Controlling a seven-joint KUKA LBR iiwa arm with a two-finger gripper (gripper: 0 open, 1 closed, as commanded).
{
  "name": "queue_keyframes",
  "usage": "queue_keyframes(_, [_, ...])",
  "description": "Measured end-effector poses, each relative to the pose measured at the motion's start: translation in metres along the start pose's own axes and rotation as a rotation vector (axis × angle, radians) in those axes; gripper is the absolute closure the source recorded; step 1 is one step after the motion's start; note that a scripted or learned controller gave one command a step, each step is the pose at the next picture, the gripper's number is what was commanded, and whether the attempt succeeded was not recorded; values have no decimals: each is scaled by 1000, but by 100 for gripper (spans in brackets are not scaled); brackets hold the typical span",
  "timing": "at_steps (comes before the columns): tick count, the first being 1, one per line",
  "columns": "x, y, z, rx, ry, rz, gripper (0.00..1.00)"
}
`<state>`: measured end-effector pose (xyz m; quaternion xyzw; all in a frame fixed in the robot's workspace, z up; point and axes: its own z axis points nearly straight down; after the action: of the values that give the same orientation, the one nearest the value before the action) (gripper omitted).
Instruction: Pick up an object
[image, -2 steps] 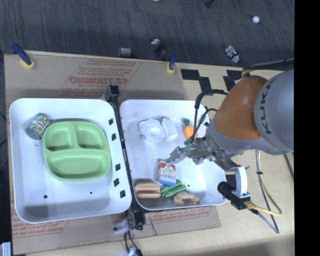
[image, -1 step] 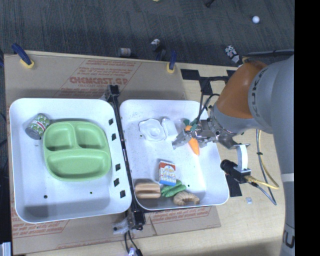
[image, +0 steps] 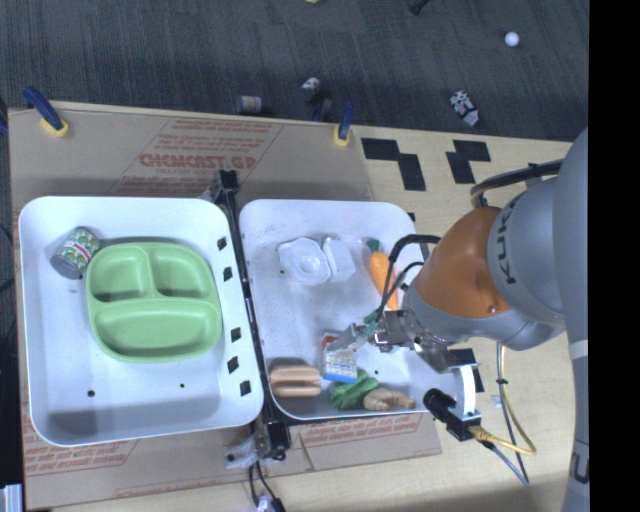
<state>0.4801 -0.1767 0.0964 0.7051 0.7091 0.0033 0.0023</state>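
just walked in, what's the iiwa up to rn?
The arm reaches into the right bin from the right, its gripper low over the clutter near a small colourful packet. A hot dog toy and carrot lie nearby. The left bin holds a green divided plate and a can.

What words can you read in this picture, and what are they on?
"CHEMCAST GP", red, on the brown board behind the bins.
"KU...", dark letters cut off, on the arm.
Red print on the board's front edge: too blurred.
Can label and small packet: too small.
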Motion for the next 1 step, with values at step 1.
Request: queue_keyframes(1, [4, 0, 0, 0, -3, -1, 0])
